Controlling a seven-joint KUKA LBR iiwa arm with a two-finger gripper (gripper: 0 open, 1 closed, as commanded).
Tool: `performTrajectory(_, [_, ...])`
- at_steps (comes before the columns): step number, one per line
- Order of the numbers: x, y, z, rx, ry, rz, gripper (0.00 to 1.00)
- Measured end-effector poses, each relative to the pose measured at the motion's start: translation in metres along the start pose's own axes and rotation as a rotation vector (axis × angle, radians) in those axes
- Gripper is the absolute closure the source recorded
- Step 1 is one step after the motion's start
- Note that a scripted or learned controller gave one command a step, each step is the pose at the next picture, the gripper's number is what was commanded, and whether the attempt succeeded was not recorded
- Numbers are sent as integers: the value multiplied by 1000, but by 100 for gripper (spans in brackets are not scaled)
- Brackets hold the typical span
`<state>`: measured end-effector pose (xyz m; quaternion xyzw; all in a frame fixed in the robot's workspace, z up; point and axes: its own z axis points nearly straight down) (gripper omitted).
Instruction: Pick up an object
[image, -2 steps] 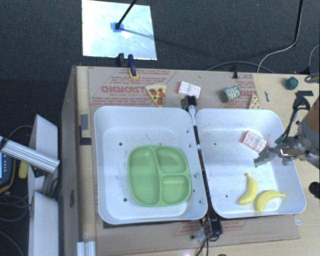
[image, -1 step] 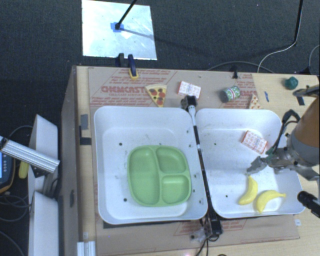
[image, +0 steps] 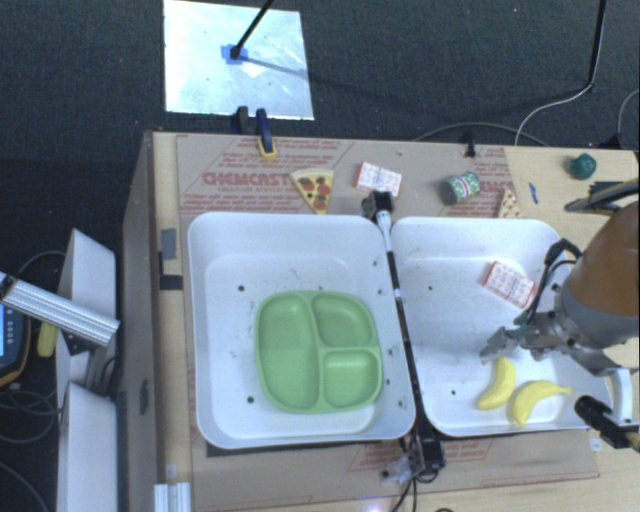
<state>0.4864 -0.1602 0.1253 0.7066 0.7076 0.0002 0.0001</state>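
Bananas, two, yellow, toy. Location: right bin (image: 440, 240), near front corner. First banana (image: 497, 384) stands nearly on end in the picture, long axis running front to back with a slight lean. Second banana (image: 537, 398) lies just beside it on the arm's side, long axis running more across the bin, curved, stem end pointing toward the arm.

Gripper (image: 535, 338): hangs over the right bin, just behind the two bananas, nothing seen between its parts. Whether it is spread or closed cannot be made out from above; the wrist hides it.

Relation for the pick: both bananas lie toward the bin's front edge from the gripper, close by; the second sits almost directly in front of it, the first a little further toward the centre divider.

Also in right bin: red-and-white packet (image: 509, 283), near the back, apart from the bananas.

Left bin (image: 215, 260): green divided plate (image: 320, 350), three compartments.

Judgement: a short move forward and down would likely serve.
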Motion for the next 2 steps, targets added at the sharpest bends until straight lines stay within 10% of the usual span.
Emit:
performTrajectory(1, [40,1,-127,-4,-1,-3,0])
performTrajectory(2, [3,0,-14,1,0,0,0])
